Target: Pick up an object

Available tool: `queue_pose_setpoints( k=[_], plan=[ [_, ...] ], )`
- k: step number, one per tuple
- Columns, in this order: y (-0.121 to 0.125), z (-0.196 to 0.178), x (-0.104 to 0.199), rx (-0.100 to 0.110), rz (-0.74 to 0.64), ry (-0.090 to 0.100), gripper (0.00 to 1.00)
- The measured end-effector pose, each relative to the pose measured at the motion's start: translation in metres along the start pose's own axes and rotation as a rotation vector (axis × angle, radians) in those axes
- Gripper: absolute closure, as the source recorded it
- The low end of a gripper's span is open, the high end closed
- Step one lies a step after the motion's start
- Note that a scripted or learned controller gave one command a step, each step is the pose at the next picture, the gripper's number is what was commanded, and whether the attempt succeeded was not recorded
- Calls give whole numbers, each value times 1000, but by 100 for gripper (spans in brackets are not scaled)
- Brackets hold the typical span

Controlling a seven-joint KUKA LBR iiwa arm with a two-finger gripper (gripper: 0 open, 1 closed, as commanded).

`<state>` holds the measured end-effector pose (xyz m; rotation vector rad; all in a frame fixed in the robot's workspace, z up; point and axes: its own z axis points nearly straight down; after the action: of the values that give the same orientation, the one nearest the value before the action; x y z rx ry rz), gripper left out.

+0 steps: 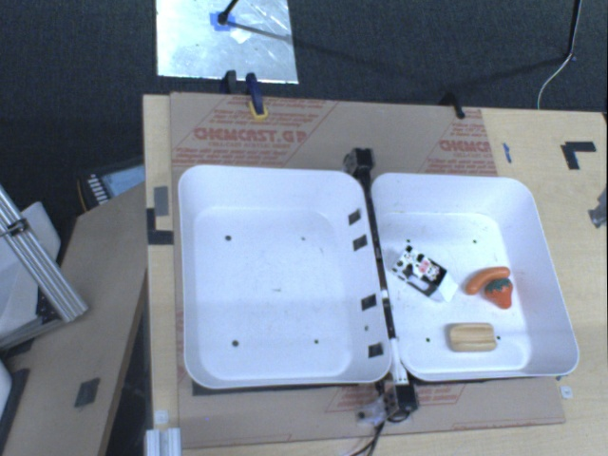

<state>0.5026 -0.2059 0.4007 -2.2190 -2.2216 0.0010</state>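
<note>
The right bin (532,255) holds three small objects. A black and white patterned piece (420,271) lies near the bin's middle, tilted. To its right rests an orange and red toy (492,286), shaped like a small vegetable. Below them, near the front wall, a tan wooden block (471,337) lies flat.
The left bin (204,255) sits beside the right one, joined by a dark hinge strip (378,274). Both rest on a cardboard sheet (313,131). A shiny metal plate (226,25) lies behind the bench. A grey aluminium frame (33,264) stands at the left.
</note>
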Motion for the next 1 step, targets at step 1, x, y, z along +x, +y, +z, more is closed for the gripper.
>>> queue_pose_setpoints(
  k=[1],
  plan=[
    [-17, -144, -1, -20, -3, -8, 100]
  ],
)
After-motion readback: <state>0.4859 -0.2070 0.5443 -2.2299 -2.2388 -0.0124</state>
